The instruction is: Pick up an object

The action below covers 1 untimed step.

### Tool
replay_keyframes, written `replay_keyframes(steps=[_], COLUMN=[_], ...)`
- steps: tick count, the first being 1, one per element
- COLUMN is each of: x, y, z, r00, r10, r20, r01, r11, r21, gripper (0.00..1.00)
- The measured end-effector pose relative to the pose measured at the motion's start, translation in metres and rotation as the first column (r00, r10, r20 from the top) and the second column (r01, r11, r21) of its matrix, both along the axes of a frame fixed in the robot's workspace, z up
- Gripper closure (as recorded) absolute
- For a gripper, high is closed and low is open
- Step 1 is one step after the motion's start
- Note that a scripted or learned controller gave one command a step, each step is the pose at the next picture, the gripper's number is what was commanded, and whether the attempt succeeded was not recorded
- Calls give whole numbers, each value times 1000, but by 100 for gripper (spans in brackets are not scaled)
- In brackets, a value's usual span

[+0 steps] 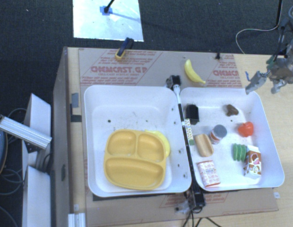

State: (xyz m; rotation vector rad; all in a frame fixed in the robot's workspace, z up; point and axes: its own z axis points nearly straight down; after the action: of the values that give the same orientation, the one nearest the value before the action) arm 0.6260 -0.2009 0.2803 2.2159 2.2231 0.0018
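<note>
While the gripper (266, 81) hangs with its jaws spread and holding nothing, above the far right corner of the right bin (269, 126), the objects lie below it: an orange ball (246, 128), a brown lump (231, 110), a green piece (239, 152), a printed carton (253, 163) and a red-and-white packet (209, 173). Red lettering on the worktop (151, 65) reads "CHEMCAST GP", with a banana (193, 73) lying beside it. A yellow divided tray (135, 159) sits in the left bin (101, 108).

Left of the gripper (266, 82), both white bins (132, 103) look like smooth, slightly glossy plastic; the yellow divided tray (134, 160) is matt plastic, the bench (151, 65) raw wood.
</note>
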Motion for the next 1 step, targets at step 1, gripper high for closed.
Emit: replay_keyframes(steps=[1], x=[-109], y=[-6], z=[-140], r00=[1000], r10=[-3], r20=[-6], r01=[3], r11=[1000], r21=[2], gripper=[0])
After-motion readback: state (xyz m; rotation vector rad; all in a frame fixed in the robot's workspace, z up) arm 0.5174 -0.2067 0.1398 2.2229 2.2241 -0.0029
